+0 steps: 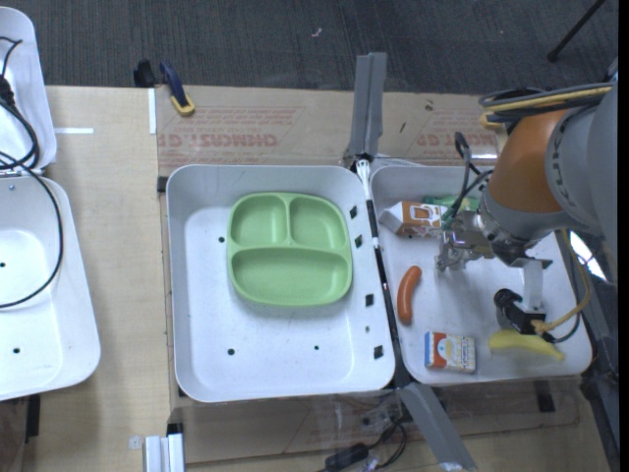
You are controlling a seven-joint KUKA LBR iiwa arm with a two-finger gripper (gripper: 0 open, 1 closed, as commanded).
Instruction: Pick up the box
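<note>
A small white and orange box [450, 352] lies flat near the front edge of the right bin [462, 308]. A second carton [417, 216], orange and white with a grey end, lies on its side at the back left of that bin. My gripper [451, 257] hangs over the middle of the right bin, just in front and to the right of the carton and well behind the small box. Nothing shows between its tips.
A red sausage [408, 294] lies left of the gripper, near the bin's left wall. A yellow banana [527, 344] rests at the front right. The left bin [197, 342] bears a green divided plate [290, 249]. A blue and yellow clamp [175, 89] sits on the bench behind.
</note>
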